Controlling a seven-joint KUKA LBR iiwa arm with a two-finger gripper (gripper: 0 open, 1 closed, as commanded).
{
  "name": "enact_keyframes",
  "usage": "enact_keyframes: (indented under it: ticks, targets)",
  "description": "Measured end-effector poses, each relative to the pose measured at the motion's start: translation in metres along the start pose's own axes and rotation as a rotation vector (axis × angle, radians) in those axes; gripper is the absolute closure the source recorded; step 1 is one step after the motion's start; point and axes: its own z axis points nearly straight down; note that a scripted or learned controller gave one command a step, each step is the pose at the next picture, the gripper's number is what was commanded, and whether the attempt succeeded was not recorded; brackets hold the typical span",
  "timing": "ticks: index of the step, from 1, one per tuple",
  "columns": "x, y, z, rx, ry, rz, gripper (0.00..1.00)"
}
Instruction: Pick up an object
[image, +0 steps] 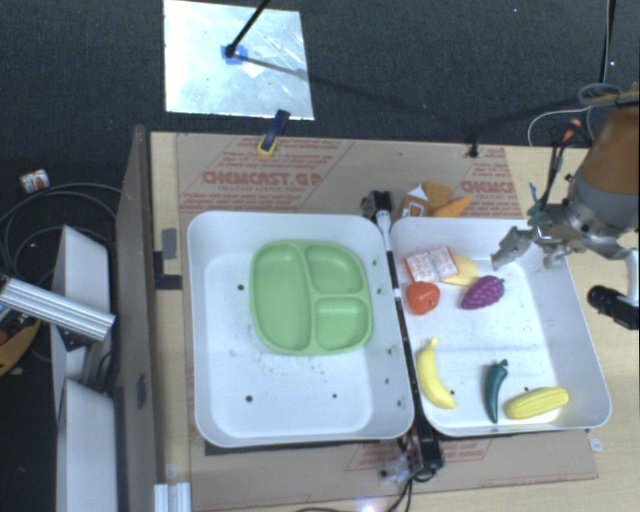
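Right bin (590, 375) holds toy foods; gripper (528, 243) above looks spread, gripping nothing.

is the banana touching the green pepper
Apart. The camera view shows bare white bin floor between the banana and the green pepper.

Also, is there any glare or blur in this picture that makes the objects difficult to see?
Camera view: light is even and shadows soft; the foil sheet above the bench glares; the gripper looks slightly blurred; the toys in the right bin stay clear.
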Motion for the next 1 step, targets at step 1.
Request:
enact_keyframes:
  ticks: [1]
  targets:
    - [0.0239,-0.0032,0.1229,0.004,0.002,-0.002,0.00]
